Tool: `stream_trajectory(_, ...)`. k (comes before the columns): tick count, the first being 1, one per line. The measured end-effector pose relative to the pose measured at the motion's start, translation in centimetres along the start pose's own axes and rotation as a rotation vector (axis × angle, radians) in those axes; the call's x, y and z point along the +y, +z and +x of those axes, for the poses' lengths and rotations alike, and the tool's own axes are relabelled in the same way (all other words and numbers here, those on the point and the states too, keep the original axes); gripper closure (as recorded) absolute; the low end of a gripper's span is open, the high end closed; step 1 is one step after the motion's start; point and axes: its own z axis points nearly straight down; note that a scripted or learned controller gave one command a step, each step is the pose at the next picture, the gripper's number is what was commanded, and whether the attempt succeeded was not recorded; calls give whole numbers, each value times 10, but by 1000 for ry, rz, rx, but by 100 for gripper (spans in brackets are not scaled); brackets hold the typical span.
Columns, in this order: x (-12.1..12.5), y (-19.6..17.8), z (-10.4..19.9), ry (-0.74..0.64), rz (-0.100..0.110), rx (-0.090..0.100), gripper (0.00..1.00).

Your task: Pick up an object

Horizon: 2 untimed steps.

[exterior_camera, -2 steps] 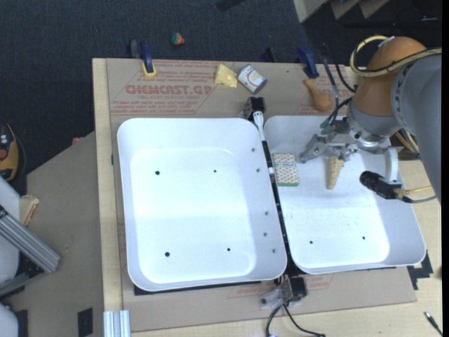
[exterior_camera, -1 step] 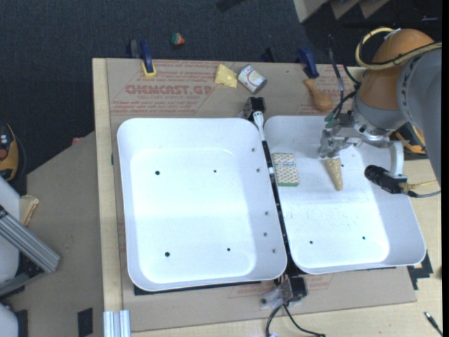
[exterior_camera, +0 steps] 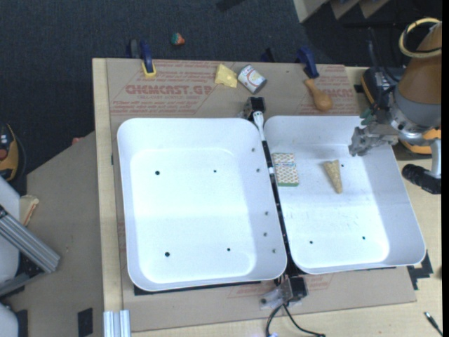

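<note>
Nothing is picked up yet, as far as I can see. The gripper (exterior_camera: 359, 144) hangs over the far right corner of the right bin (exterior_camera: 393, 216), and nothing sits in it. I cannot tell if the claw is wide or narrow.

Two things lie in the right bin. A tan cone-shaped piece (exterior_camera: 334, 175) lies near the middle, just beside the gripper but not touching it. A small patterned block (exterior_camera: 285, 169) lies against the bin's left wall. Either one could be the thing to grab, and I think the cone is the easier reach. So the grab and the lift are both left to do.

The left bin (exterior_camera: 133, 188) sits touching the right bin's left side.

Some small bits lie on the brown board (exterior_camera: 112, 258), behind the right bin.
</note>
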Motion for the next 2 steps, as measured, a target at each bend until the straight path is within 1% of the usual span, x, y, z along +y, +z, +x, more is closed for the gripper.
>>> stream_trajectory(1, 1, 3, 2, -4, 3, 2, 0)
stream_trajectory(2, 13, 71, 62, -7, 7, 5, 0)
